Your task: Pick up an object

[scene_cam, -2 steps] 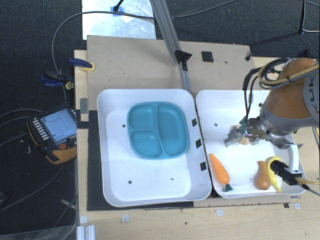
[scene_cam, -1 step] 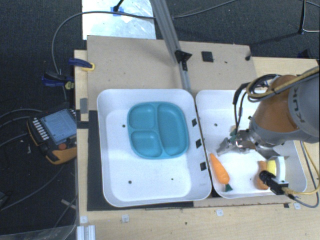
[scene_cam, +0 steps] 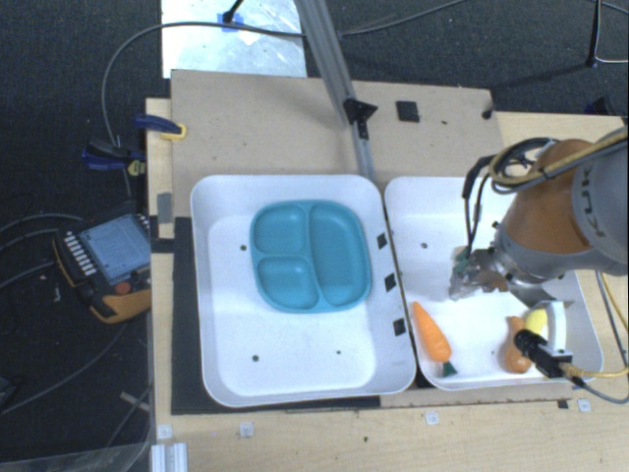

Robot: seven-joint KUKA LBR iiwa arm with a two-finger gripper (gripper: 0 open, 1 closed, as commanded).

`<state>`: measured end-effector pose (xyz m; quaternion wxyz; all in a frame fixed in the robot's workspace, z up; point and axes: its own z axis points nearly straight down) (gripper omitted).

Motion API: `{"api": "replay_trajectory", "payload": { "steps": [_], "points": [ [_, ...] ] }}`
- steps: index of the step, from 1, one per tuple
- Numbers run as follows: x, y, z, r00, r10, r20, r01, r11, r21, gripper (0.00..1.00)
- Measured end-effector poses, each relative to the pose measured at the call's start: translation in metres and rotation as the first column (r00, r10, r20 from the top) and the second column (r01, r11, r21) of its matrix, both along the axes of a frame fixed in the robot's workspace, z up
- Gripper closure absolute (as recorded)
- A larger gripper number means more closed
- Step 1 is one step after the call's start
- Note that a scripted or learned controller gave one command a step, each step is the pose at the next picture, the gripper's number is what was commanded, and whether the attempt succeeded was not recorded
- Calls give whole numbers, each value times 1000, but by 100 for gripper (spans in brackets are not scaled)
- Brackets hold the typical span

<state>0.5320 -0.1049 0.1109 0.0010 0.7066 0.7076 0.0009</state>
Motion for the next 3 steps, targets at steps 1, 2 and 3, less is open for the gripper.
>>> {"api": "replay_trajectory", "payload": {
  "steps": [1, 2, 3],
  "points": [
    [-4, -2, 45, 1000, -1, 3, 1, 1000, -1, 100],
    [-10, 2, 94, 1000, 4, 4, -4, 1000, -1, 100],
    [-8, 2, 148, 1000, 3, 5, -3, 1000, -1, 100]
  ]
}}
